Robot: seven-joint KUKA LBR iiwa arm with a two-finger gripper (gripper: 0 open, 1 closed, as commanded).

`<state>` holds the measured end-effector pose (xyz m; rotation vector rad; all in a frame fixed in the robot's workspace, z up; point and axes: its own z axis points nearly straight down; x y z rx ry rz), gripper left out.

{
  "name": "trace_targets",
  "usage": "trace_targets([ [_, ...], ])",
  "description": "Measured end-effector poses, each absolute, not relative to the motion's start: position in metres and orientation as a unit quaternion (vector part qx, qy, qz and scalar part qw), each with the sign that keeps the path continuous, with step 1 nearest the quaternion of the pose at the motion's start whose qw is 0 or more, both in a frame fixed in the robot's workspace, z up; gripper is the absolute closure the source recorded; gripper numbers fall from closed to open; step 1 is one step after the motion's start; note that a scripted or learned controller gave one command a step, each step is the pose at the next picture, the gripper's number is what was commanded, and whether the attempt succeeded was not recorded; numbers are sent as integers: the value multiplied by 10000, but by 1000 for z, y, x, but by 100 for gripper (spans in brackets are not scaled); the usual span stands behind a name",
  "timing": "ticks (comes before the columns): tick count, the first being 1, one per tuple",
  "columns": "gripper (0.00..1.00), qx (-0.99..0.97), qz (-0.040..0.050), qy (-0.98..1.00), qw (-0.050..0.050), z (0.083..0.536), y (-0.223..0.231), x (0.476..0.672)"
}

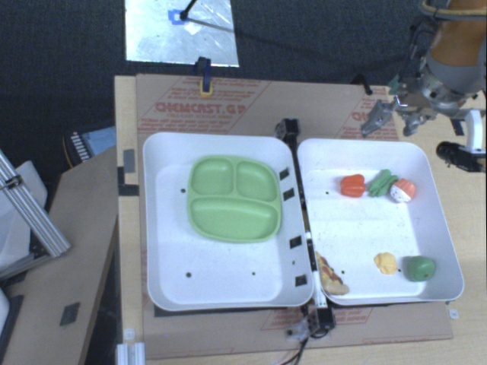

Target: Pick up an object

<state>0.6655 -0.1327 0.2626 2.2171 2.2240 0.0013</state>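
While the gripper (389, 118) hangs open and empty above the far edge of the right bin (437, 196), we weigh up which toy to take.

We judge the small toys light, hard plastic and rather smooth, so round ones may slip. Near the far wall, an orange piece (352, 185), a green piece (381, 182) and a red-and-white ball (402, 191) crowd close together. The yellow lump (386, 262) and green ball (418, 268) lie near the front; we would pinch across the middle.

Green divided plate (232, 198) in left bin (163, 280); small toy foods (352, 185) scattered in right bin (437, 226).
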Motion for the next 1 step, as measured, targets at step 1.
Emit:
trace_targets([
  [1, 0, 7056, -4, 7086, -1, 221, -129, 665],
])
